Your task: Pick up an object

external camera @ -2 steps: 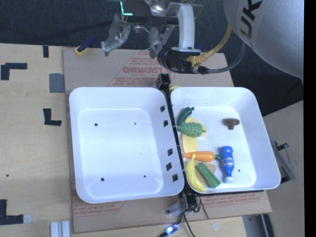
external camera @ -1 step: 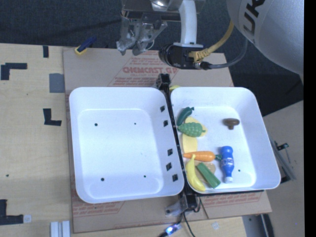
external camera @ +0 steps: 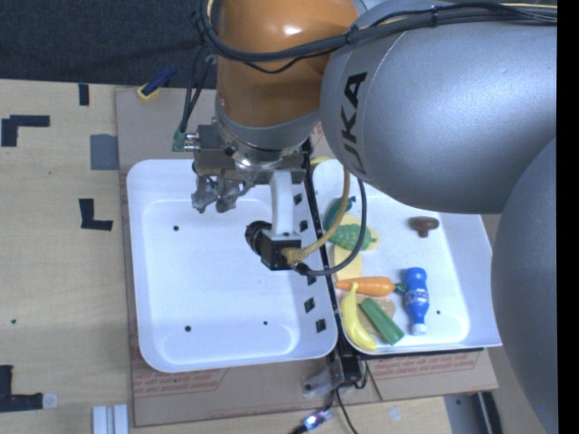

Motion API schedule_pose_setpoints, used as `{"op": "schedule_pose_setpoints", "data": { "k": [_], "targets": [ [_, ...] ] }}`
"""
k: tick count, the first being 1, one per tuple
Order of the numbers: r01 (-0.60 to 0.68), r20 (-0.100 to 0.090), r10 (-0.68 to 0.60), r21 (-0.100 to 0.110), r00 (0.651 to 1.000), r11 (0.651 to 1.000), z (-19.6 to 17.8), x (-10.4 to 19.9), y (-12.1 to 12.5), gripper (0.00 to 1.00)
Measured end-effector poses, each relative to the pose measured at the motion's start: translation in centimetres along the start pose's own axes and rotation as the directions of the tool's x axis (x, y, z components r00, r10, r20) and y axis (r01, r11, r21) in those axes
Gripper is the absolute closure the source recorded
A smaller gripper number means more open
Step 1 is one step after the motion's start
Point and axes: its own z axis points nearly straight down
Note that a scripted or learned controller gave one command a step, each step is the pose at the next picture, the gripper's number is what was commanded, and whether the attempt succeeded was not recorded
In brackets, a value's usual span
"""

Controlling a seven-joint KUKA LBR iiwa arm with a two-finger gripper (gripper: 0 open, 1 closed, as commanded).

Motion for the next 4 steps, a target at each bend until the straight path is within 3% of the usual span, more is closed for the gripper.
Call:
{"op": "schedule_pose_setpoints", "data": {
  "k": [1, 2, 3, 4],
  "targets": [
    [0.002, -0.011, -0.002, -0.024, 1.000, 1.000, -9.1, -0.2, -0.1, 1.00],
    [0.003, -0.014, -0.003, -0.029, 1.000, 1.000, -20.2, 0.3, -1.7, 1.00],
    [0.002, -0.008, -0.002, -0.016, 1.000, 1.000, -19.4, 0.3, -5.6, 1.00],
    [0.001, -0.007, -0.001, -0.017, 1.000, 1.000, -19.3, 0.3, -5.5, 0.00]
  ]
}}
